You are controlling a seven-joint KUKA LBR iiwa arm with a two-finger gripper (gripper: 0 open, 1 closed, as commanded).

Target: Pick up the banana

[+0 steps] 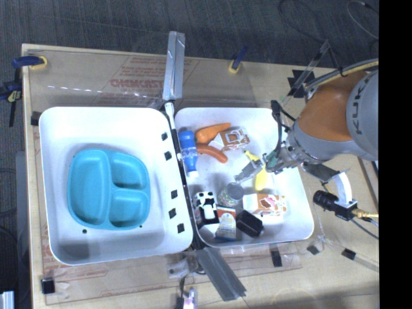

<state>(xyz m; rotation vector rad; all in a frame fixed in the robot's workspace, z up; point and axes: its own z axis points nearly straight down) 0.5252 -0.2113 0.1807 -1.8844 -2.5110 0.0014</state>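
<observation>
While pincer (248, 171) (grip state unreadable) sits beside one banana (262, 180) | bins: two | tray (109, 188): one

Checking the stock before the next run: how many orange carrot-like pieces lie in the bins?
2. One orange piece lies at the back of the right bin; the other sits just in front, beside the blue bottle. Clutter may hide more.

No legible text anywhere.
</observation>
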